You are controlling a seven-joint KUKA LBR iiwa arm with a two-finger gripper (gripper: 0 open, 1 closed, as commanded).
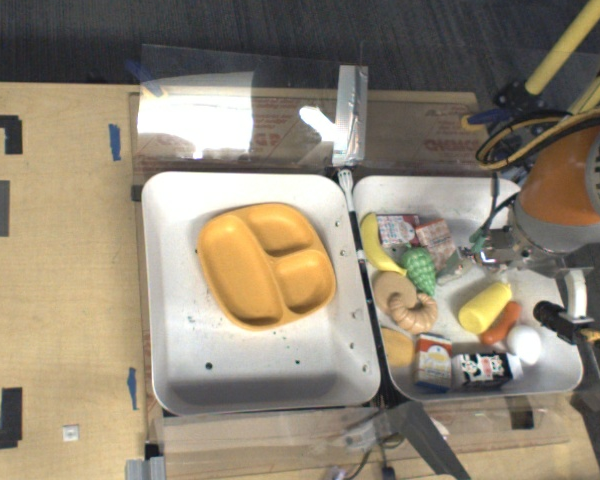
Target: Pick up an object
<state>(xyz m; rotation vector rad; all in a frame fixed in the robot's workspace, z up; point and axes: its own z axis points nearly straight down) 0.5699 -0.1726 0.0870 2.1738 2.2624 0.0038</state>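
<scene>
In the camera view, every loose object lay in the right bin point(460, 190), while the left bin point(170, 268) carried an orange divided plate point(265, 263). The claw point(483, 253) hung over the right bin's far middle, just beside a pair of snack packets point(420, 233) and above the yellow bottle point(485, 306). That made the bottle the likeliest pick. It lay tilted on its side in the middle of the bin, touching an orange toy point(502, 325) at its lower end, with a croissant point(412, 310) and a green toy vegetable point(418, 268) near on its left. It looked like light, hollow plastic: stiff enough to squeeze, but smooth and rounded, so it could roll or slip out. The safest hold seemed to be across the middle of its body, square to its length. A banana point(378, 248) lay along the bin's left wall. A small carton point(433, 360) and a lying milk bottle point(485, 368) sat along the near edge. The claw was dark and partly masked by the wrist, so whether it was released or clenched could not be told, and nothing appeared to be held.
</scene>
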